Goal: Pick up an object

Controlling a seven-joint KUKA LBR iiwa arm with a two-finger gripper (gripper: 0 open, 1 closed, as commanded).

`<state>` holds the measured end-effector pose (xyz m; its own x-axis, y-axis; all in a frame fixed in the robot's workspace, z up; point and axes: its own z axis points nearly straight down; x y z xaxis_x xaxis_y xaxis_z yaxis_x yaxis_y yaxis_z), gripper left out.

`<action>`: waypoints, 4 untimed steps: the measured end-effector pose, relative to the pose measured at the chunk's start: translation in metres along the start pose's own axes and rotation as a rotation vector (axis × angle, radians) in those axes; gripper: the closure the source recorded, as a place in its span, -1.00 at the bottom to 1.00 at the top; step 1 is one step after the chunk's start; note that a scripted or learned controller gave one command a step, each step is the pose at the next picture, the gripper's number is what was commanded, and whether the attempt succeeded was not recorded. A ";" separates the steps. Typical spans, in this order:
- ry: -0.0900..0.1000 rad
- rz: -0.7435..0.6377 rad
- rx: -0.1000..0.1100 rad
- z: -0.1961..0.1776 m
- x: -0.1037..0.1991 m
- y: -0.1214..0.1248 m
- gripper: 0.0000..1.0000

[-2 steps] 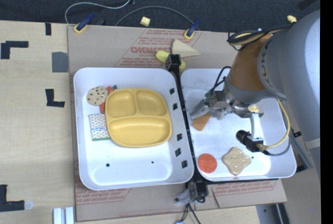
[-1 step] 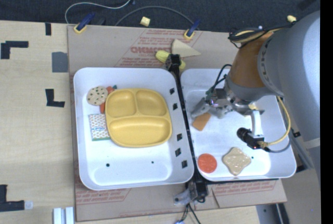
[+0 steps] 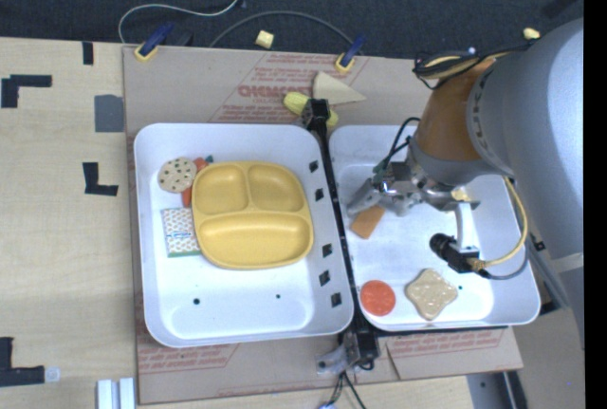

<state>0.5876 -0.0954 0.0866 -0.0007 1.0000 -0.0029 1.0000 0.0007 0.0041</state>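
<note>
The gripper (image 3: 372, 196) is lowered into the right bin (image 3: 493, 307) near its left wall, directly above an orange block (image 3: 366, 223); whether it is spread or pressed together cannot be told. A red disc (image 3: 377, 297) and a tan toast piece (image 3: 431, 292) are seen along the bin's near edge.

Grey arm (image 3: 531, 113) reaches leftward, pincer (image 3: 372, 198) lowered

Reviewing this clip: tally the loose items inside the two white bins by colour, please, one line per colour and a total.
Yellow: 1, the divided plate in the left bin.
Tan: 2, the cookie in the left bin and the toast in the right bin.
Orange: 1, the wedge by the gripper.
Red: 1, the disc.
Patterned: 1, the small packet.
Total: 6
</note>
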 end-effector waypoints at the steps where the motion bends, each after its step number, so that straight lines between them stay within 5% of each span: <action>1: -0.001 0.000 -0.003 0.000 0.000 -0.001 -1.00; 4: -0.001 -0.001 -0.004 0.000 0.001 -0.004 -1.00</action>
<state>0.5837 -0.0948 0.0869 -0.0015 1.0000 -0.0036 1.0000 0.0015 0.0082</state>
